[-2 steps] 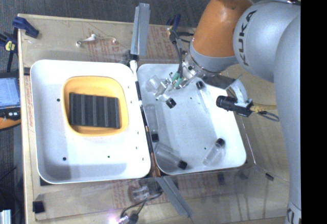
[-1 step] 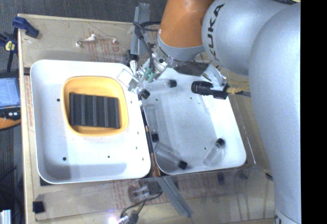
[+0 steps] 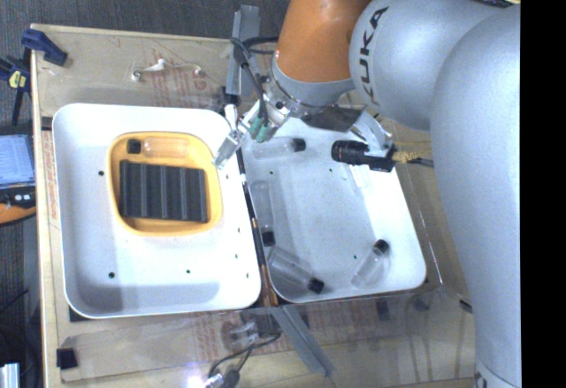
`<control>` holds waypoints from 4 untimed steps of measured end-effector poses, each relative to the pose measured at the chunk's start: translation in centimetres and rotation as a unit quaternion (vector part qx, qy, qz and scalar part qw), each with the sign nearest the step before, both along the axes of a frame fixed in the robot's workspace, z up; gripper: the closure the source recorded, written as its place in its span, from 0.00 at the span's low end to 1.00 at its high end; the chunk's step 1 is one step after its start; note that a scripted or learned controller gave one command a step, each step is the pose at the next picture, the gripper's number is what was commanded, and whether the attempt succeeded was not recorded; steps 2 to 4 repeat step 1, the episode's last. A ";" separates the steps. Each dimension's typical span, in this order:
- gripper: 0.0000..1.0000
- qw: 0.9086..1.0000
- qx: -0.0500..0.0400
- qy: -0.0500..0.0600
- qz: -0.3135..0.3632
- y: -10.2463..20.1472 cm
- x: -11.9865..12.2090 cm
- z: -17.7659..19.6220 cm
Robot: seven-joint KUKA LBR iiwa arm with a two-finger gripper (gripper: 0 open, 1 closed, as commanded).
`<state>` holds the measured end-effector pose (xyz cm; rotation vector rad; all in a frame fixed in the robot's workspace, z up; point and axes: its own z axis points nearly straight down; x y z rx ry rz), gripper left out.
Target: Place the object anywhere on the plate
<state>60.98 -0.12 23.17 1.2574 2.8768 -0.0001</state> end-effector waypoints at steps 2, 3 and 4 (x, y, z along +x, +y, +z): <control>0.00 1.000 0.000 0.002 -0.011 -3.5 0.9 -2.5; 0.00 1.000 0.000 0.002 -0.011 -3.5 0.9 -2.5; 0.00 1.000 0.000 0.002 -0.011 -3.5 0.9 -2.5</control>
